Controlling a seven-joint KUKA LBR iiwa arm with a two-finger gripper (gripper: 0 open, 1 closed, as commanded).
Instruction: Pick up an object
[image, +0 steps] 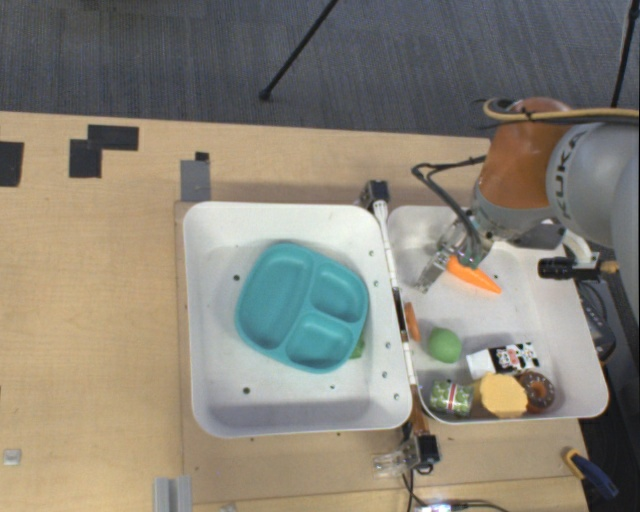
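In the right bin (570, 330), camera view: orange carrot-shaped piece (474, 276) lies just right of the gripper (440, 262), touching or nearly touching it. Can't tell how far the fingers are spread, and nothing is seen clamped between them. Carrot is tapered and smooth. Nearer the bin's front: a green ball (445, 345) and a yellow block (503, 395). Left bin (215, 400) holds a teal sectioned plate (303, 305).

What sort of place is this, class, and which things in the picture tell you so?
Probably a robotics lab test bench: a grey arm reaches over two white bins, one holding a teal tray, the other toy food such as a carrot.
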